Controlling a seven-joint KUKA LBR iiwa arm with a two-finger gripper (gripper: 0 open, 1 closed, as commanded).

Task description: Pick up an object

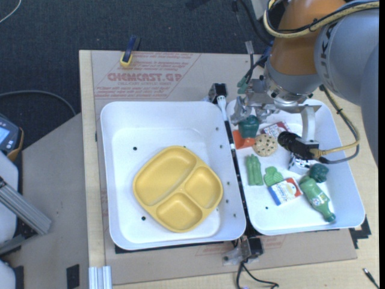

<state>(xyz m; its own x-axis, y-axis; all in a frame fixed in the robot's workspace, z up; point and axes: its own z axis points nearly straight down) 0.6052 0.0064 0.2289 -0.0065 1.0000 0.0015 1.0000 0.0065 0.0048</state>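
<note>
The hand [248, 114] hangs low over the right white bin's [348, 205] far left corner, just above a teal toy [249, 127]; its grip cannot be told

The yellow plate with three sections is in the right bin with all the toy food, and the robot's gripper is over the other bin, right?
Not quite. The camera view shows the yellow plate alone in the left bin. The toy food, like the green bottle and cookie, lies in the right bin, and the gripper is over that one.
</note>
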